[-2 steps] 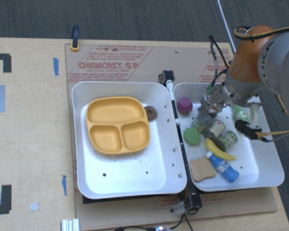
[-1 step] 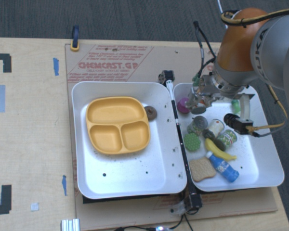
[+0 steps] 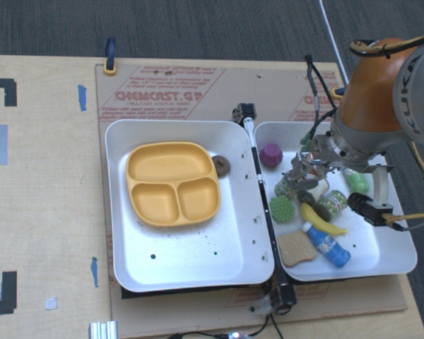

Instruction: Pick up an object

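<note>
Single arm [image 3: 381, 90] enters from right edge, far side, reaching down and left. Orange band above wrist, grey body beyond it at frame's right edge. Wrist angled downward. Gripper [image 3: 302, 177] low at arm's left end. Black cables run along wrist's left side; dark fitting juts out near-right of wrist.

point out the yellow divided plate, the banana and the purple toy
yellow divided plate [image 3: 173, 183], camera view, ridge between its compartments
banana [image 3: 321, 219], camera view, middle of its curved body
purple toy [image 3: 271, 154], camera view, centre of its top
</note>
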Action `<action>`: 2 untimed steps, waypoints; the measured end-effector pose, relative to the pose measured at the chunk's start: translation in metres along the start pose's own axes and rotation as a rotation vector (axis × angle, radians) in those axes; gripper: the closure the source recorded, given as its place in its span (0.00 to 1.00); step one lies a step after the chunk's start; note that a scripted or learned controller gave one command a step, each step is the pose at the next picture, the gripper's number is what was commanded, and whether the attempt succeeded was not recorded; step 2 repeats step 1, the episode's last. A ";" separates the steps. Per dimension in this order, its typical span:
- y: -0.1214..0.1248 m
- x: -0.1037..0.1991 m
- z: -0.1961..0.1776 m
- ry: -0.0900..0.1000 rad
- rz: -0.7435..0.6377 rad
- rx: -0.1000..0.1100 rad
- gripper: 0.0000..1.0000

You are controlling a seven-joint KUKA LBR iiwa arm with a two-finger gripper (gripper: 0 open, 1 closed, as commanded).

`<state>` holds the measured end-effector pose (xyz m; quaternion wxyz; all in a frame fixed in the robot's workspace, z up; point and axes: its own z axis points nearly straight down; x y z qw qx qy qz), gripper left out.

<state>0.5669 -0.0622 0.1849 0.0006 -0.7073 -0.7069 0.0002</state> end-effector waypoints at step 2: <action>-0.045 0.010 -0.015 0.000 0.000 0.000 1.00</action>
